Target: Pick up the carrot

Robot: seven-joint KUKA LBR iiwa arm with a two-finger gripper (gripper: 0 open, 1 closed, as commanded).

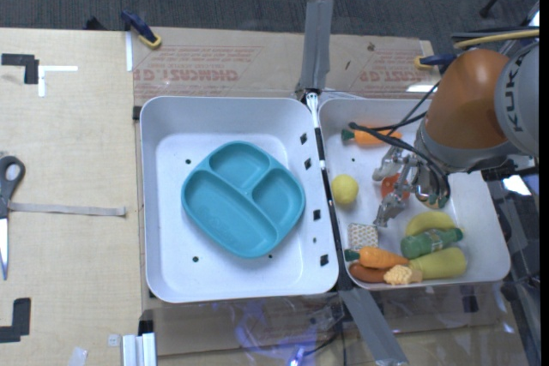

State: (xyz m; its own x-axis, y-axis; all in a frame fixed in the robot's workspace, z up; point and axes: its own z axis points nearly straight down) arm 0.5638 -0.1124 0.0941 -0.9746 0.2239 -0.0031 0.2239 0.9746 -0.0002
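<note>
**Carrot waits at the front of the right bin**

Counter first: pale wood, carrying two shallow white bins side by side. The left bin holds a blue divided plate. The right bin is the crowded one, and the arm reaches over it from the right, its orange band hanging above the far half.

The tool hangs low over the middle of the right bin, amid grey metal and cables; whether it stands wide or narrow cannot be made out, and nothing can be seen caught in it.

The carrot lies near the front wall of the right bin, long axis roughly left to right, green top toward the left. It touches a dark red piece just in front and a small yellow corn piece at its right end, with a green bottle-like toy just beyond. A second orange, carrot-like toy lies at the far wall. A yellow lemon sits apart, near the left wall.

Judging by looks (glossy toy plastic, most likely), the carrot should be light, stiff and somewhat slippery, tapering toward one end. The thicker middle, taken across its width, seems the safest hold; crowding neighbours leave little room on the front side.
</note>
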